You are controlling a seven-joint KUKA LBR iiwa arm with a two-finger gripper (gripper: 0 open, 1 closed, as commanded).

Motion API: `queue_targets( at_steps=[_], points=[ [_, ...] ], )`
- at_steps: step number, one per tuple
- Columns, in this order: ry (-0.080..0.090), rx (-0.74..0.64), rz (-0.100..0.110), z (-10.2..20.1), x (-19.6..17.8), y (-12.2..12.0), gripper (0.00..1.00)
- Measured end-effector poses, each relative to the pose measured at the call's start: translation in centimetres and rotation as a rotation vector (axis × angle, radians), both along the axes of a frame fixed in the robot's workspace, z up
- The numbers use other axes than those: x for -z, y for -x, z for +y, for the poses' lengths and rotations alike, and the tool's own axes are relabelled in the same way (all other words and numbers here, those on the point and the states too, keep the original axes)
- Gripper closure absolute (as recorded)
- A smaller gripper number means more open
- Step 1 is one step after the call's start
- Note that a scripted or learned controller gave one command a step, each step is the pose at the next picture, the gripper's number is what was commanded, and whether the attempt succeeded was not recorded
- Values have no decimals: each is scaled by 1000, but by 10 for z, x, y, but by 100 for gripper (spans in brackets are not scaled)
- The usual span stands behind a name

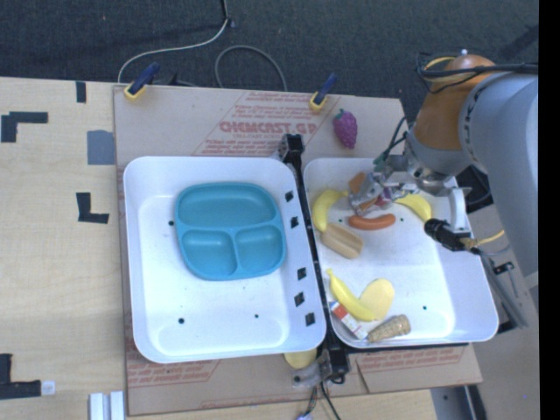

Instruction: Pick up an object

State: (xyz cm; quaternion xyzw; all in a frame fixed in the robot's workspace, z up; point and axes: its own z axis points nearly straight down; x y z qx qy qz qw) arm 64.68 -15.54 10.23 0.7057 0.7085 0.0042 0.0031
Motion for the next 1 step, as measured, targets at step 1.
queue_targets(
  at_steps=[1],
  points=[
    [-3,-6,9,100,-87,56,100]
  ],
)
